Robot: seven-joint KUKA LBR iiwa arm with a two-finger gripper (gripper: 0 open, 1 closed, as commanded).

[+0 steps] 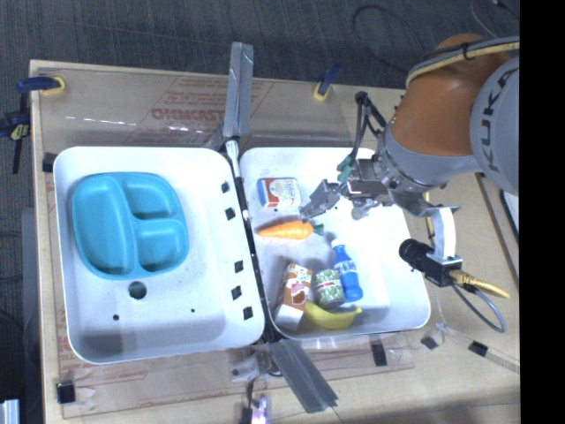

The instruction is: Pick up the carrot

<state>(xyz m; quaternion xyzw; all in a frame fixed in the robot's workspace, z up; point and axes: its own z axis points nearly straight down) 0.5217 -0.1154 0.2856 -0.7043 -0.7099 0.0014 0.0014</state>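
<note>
Here, the gripper [318, 200] hovers just at one o'clock of the carrot [284, 230], which lies unlifted in the right bin [402, 312]; whether it is open cannot be told. Grasp and lift remain.

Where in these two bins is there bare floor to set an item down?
Left bin: bare floor below and right of the blue tray. Right bin: a bare patch at its right side, beside the water bottle. Crowded: the right bin's left and front, with the carton, carrot, banana.
</note>
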